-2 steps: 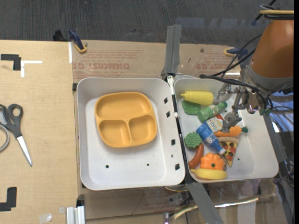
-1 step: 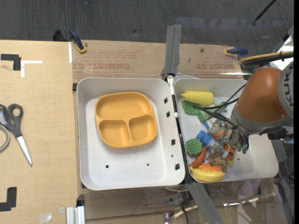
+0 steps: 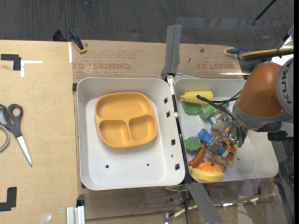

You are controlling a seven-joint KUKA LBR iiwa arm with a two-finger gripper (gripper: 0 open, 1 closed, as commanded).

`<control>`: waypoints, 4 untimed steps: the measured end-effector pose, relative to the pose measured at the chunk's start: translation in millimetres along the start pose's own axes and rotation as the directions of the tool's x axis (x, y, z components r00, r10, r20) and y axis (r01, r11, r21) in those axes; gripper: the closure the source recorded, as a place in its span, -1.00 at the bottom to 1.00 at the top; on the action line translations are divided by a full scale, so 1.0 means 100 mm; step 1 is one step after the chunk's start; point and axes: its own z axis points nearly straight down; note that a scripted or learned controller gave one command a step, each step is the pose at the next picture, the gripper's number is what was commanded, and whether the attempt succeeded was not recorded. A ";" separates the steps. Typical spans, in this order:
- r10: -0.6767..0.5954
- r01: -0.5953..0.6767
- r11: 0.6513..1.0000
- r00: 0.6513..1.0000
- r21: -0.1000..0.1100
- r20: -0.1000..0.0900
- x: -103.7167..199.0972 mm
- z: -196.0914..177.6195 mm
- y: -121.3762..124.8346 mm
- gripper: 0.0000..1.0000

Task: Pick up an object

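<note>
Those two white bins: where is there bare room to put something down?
Left bin: a bare strip of floor below and left of the orange divided plate. Right bin: open floor right of the toy pile. It is crowded around the hand, amid the toys.

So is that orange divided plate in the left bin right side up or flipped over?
Right side up: the orange plate lies flat in the left bin, its three hollow compartments facing the camera.
</note>
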 end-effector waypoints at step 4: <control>0.144 -0.144 0.990 0.990 0.001 -0.002 0.12 -1.67 1.77 1.00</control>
